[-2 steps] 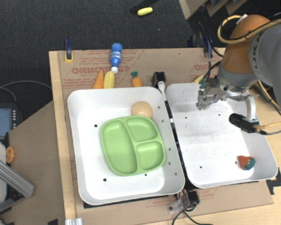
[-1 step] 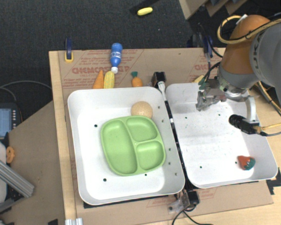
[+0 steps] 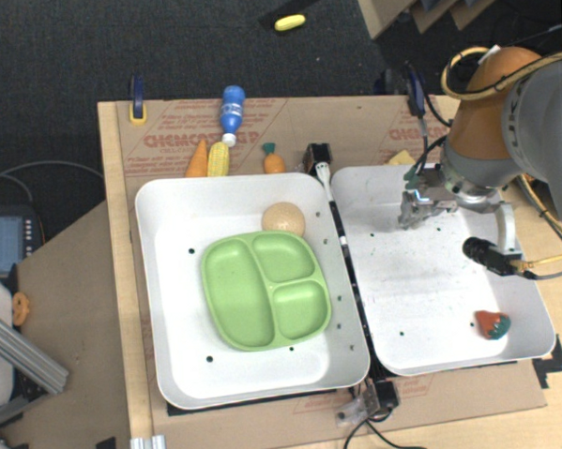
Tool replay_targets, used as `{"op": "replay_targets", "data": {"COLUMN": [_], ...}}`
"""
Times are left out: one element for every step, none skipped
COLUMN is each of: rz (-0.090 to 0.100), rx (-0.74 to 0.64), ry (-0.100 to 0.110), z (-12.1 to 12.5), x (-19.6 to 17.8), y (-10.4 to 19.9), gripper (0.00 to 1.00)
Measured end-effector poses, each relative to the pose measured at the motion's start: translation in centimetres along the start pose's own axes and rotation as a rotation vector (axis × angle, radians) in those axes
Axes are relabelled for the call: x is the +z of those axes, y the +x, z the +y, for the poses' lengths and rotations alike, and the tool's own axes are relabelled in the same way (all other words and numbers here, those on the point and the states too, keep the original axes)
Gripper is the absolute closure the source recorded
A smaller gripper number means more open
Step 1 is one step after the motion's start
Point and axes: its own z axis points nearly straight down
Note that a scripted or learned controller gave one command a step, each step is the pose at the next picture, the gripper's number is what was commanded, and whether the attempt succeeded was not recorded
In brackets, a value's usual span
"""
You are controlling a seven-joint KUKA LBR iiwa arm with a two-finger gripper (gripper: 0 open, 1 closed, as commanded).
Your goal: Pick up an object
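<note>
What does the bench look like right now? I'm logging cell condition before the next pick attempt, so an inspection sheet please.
Surface: cardboard-covered bench bearing left bin and right bin, side by side.
Job's things: green divided plate and beige ball in left bin; small red-and-green toy in right bin's near corner.
Clutter: toy bottle, corn, carrot behind left bin.
Grippers: tool over right bin's far side, nothing seen between its fingers.
Cables: yellow cable at right.
Surroundings: yellow object on dark floor.
</note>
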Motion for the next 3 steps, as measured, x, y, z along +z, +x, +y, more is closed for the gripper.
{"op": "replay_targets", "data": {"rz": [0.002,0.001,0.002], "rx": [-0.004,0.000,-0.003], "ry": [-0.002,0.001,-0.004], "z": [-1.7,-2.1,-4.3], "x": [-3.0,1.6,-2.7], "y": [3.1,0.2,2.1], "gripper": [1.00,1.00,1.00]}}
